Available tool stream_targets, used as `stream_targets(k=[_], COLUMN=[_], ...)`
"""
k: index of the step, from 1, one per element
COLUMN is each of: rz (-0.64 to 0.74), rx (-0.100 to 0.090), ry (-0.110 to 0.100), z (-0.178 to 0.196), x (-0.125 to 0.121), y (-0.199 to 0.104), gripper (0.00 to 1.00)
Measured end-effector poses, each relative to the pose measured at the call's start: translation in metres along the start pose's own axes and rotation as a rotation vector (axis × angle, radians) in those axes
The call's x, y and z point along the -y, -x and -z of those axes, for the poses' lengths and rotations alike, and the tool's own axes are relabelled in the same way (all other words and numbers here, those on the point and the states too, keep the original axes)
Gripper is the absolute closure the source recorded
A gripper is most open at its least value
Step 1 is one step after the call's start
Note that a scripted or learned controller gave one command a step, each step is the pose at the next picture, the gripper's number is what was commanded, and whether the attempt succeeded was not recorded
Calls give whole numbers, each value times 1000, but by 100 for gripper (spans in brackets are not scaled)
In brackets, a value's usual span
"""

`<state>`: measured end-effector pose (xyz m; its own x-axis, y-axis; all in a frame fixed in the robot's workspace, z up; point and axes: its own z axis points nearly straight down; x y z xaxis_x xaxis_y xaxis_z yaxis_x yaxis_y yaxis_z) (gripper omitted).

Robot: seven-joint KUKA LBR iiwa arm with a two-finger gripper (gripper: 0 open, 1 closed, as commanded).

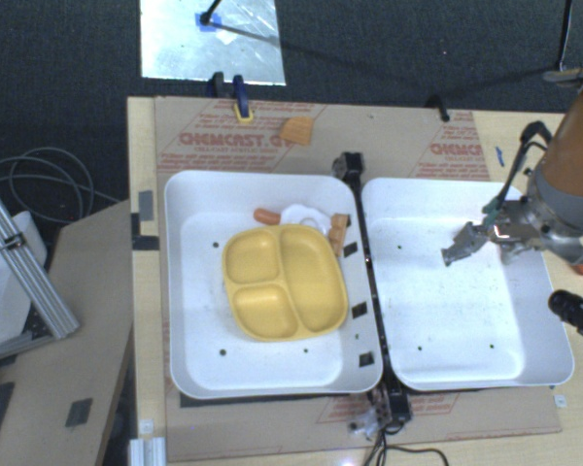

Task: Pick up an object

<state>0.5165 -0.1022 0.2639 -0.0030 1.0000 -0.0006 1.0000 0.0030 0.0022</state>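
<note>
The grey two-finger gripper (459, 250) hangs over the right-hand white bin (466, 357); we cannot tell how it is set, and we see nothing in it. We judge the pick not yet begun. Candidates lie in the left-hand white bin (199, 357): a yellow three-compartment plastic tray (282, 282), and at its far edge a small orange sausage-shaped piece (267, 216), a white object (303, 217) and a small tan block (338, 228). The next move, we reckon, calls for a reach left across the divider, then a descent. The brown sheet (223, 136) beyond the bins reads "CHEMCAST".
</note>
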Motion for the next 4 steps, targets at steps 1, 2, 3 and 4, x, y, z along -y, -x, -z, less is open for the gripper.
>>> stream_targets(k=[1, 2, 3, 4], rz=[8, -6, 8, -11], rx=[-4, 4, -3, 8], ry=[-5, 10, -5, 19], z=[-42, 44, -10, 138], x=[31, 21, 17, 27], y=[-81, -17, -89, 25], gripper=[0, 0, 0, 0])
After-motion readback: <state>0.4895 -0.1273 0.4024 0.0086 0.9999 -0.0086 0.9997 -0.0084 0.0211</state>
